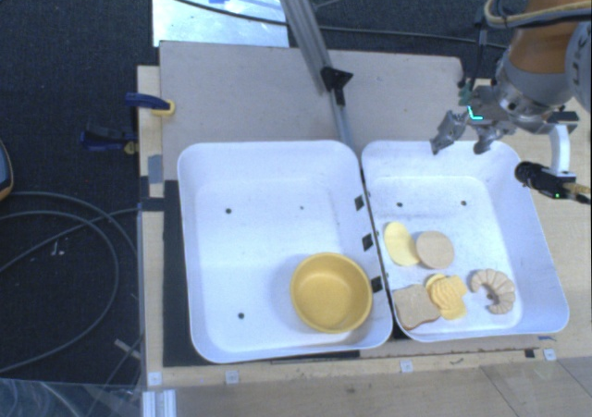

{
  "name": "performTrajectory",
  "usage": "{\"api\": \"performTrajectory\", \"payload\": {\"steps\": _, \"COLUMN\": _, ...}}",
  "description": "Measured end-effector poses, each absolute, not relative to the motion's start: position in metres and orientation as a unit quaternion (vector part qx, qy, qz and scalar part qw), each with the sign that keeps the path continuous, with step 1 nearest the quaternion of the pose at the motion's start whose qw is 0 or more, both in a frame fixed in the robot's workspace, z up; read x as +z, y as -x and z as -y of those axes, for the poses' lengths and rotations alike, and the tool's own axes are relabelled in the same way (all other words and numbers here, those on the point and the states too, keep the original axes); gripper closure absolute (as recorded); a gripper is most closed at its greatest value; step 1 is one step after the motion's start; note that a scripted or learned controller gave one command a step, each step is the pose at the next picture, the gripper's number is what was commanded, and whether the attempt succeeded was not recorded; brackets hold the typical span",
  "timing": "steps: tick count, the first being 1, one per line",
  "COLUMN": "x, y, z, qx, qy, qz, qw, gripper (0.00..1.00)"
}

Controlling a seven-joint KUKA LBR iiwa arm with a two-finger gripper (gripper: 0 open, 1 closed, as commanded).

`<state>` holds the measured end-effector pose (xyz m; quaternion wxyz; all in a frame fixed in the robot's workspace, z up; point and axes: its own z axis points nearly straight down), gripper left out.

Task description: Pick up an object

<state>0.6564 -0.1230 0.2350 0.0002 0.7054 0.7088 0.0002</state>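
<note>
My pincer (465,140) hangs spread and holding nothing above the far rim of the right bin (541,249), well apart from anything I could lift. The pieces I might take lie crowded at the near end of that bin: a pale yellow slice (400,243) touching a tan round disc (435,250), below them a piece of toast (416,306) with a ridged yellow piece (449,296) lapping its edge, and a croissant (494,289) just beside. That crowding is my chief worry, I judge: coming down on flat, thin things packed together, my fingers may land on two at once, slide over a slice without catching it, or nudge a neighbour aside. The croissant, thicker and a little apart, looks the safer choice. The left bin (231,175) holds a yellow bowl (331,291) near its front right corner, its rim perhaps too wide for an easy pinch. Both bins rest on the worktop (240,82).
</note>
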Motion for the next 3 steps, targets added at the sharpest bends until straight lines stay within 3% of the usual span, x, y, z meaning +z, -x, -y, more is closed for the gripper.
{"api": "performTrajectory", "payload": {"steps": 1, "x": 0.236, "y": -0.657, "z": 0.123, "qx": 0.0008, "qy": -0.705, "qz": -0.709, "qw": 0.001, "gripper": 0.00}}
{"api": "performTrajectory", "payload": {"steps": 3, "x": 0.132, "y": -0.653, "z": 0.118, "qx": -0.0011, "qy": -0.706, "qz": -0.708, "qw": -0.001, "gripper": 0.00}}
